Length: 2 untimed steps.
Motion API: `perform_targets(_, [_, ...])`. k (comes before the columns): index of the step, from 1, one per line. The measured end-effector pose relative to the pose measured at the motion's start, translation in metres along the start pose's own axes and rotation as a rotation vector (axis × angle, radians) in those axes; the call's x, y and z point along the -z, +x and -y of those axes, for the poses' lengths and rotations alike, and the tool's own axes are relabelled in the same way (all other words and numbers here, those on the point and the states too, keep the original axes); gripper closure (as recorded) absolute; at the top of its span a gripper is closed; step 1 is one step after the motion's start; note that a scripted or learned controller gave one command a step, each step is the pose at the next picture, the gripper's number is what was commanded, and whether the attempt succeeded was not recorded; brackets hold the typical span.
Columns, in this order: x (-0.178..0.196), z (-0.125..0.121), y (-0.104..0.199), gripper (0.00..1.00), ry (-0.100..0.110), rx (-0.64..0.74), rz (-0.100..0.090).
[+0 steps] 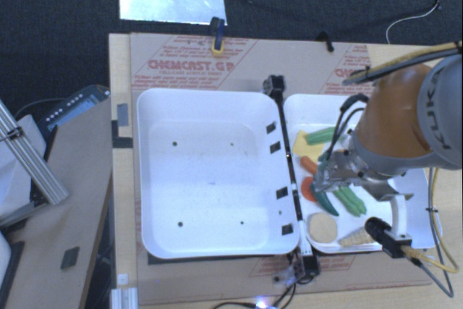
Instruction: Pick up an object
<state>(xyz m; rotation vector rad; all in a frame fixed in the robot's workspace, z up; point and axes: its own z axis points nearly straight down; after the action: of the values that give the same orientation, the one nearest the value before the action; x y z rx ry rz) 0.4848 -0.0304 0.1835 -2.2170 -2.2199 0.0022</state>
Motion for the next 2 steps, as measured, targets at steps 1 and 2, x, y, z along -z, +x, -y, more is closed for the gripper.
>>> perform_targets(1, [0.003, -0.143, 0.059, 1.00, -0.018, 0.011, 0.001])
perform_targets(2, [0.043, -0.180, 0.133, 1.00, -0.014, 0.010, -0.002])
